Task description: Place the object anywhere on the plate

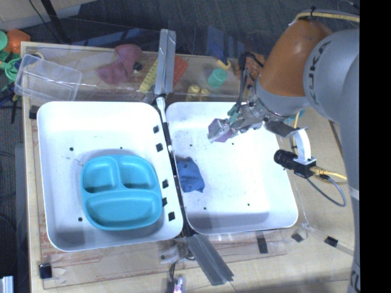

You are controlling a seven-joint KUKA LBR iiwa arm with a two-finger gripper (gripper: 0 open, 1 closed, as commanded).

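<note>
The pincer [220, 130] is hovering over the right bin [269, 209], its state unclear. A blue object [189, 176] is lying near the divided blue plate [121, 191].

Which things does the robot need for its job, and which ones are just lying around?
For the job:
- blue object in the right bin
- blue plate in the left bin
- gripper

Just lying about:
- toys behind the bins: pink ones, a green one
- clear plastic box
</note>
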